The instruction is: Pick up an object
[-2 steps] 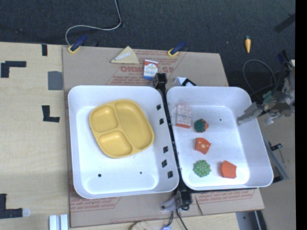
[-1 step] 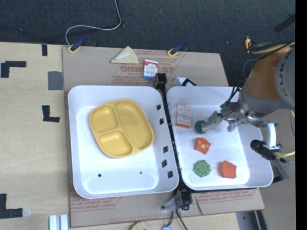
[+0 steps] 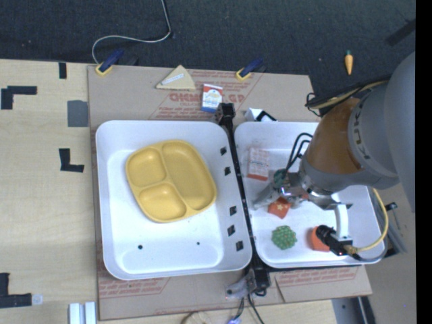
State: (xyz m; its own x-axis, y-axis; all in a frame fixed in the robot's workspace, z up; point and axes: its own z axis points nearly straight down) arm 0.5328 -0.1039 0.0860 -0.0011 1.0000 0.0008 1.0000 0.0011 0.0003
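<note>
I have the end effector (image 3: pixel 278 193) low in the right bin (image 3: pixel 266 128), right of centre in the frame, just above a small orange-red block (image 3: pixel 278 209); whether it touches the block, or whether it is spread or closed, I cannot tell, because the grey wrist and cables cover it. Nothing is visibly held. I judge the block the likeliest target. To do this well I would centre over it, come straight down, and close across its flat faces, since a rigid blocky shape should grip cleanly. The bumpy green ball (image 3: pixel 284 237) below it looks soft and round and could roll if nudged. A flat pale packet (image 3: pixel 258 163) lies above, thin and hard to pinch. In the left bin (image 3: pixel 108 181) sits a smooth yellow divided plate (image 3: pixel 171 179), glossy plastic with three compartments, too wide to grasp
</note>
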